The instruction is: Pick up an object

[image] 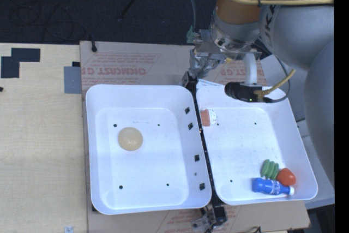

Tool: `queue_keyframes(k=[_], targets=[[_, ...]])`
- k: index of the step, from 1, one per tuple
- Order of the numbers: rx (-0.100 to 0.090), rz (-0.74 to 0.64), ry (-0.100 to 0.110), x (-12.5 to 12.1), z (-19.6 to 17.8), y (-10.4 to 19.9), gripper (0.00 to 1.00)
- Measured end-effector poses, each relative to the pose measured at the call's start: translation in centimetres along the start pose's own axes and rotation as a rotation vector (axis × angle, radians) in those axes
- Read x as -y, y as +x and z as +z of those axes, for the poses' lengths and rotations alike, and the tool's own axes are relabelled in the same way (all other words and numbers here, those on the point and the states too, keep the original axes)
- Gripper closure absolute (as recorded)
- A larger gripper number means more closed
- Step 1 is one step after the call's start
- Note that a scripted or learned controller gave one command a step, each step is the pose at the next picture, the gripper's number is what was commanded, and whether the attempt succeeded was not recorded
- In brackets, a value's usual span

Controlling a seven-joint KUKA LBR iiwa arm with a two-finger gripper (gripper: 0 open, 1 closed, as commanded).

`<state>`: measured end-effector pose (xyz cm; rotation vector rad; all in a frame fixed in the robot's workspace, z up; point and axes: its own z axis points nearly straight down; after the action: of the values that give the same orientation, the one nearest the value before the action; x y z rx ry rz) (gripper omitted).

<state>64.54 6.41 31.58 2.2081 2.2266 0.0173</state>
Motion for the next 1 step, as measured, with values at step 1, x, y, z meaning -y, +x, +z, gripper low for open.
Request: queue_keyframes(k=[1], targets=[[0.002, 0.005, 0.009, 3.39, -5.62, 1.64, 1.0]])
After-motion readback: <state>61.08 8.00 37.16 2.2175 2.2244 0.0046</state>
